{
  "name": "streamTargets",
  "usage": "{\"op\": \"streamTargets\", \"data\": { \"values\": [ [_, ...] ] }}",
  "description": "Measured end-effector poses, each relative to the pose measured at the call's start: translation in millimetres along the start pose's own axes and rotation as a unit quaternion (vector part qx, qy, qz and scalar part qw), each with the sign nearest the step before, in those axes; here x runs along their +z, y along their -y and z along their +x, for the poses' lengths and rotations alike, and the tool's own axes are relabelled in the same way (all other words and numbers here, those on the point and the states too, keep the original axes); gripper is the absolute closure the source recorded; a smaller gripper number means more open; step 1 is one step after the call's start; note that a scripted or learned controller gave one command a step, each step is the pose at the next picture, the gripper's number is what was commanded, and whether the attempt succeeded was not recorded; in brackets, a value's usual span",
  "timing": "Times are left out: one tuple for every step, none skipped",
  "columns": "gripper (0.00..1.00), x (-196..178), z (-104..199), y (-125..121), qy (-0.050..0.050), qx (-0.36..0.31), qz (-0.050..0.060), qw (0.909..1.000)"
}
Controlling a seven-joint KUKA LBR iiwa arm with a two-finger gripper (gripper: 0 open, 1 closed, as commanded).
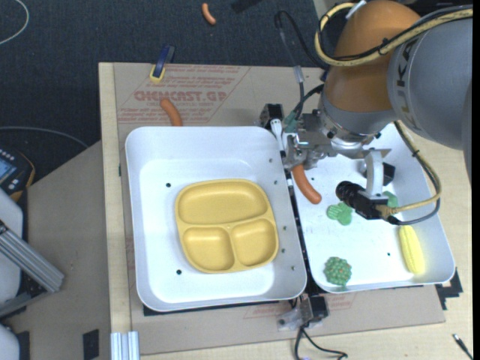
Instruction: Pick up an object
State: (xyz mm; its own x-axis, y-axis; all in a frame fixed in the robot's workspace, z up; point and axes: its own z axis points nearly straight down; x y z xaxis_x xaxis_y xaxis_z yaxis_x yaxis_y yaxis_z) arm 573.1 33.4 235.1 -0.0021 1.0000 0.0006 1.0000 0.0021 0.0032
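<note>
over the left side of the right bin [371, 246], close to the wall that meets the left bin [150, 201], the gripper [298, 154] hangs low beneath the grey arm [442, 66] and its orange band [360, 58]. from this slant it cannot be told how far the gripper is open, or whether it has hold of anything. right under it lies an orange sausage [307, 187], slanting down and to the right on the bin floor. its upper end is either touching the gripper or just short of it, and the view does not settle which.

near the sausage's lower end, a little to the right, sits a small green broccoli piece [340, 214]. a rounder green piece [337, 270] lies near the front wall of the same bin. a yellow corn cob [411, 250] lies along that bin's right side, well apart from the gripper.

the left bin holds 1 yellow plate [225, 201] with 3 compartments, lying flat in the middle. outside the bins, on the brown board [225, 88], a second sausage [172, 112] lies just behind the left bin's back rim. a blue and yellow item [160, 64] sits at the board's back edge. 1 small orange piece [208, 13] lies on the dark carpet [75, 21] beyond.
</note>
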Motion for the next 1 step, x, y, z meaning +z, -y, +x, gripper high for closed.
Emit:
{"op": "streamTargets", "data": {
  "values": [
    [1.00, 0.4, -2.8, 1.1, 0.000, 0.001, 0.001, 1.0000]
  ]
}}
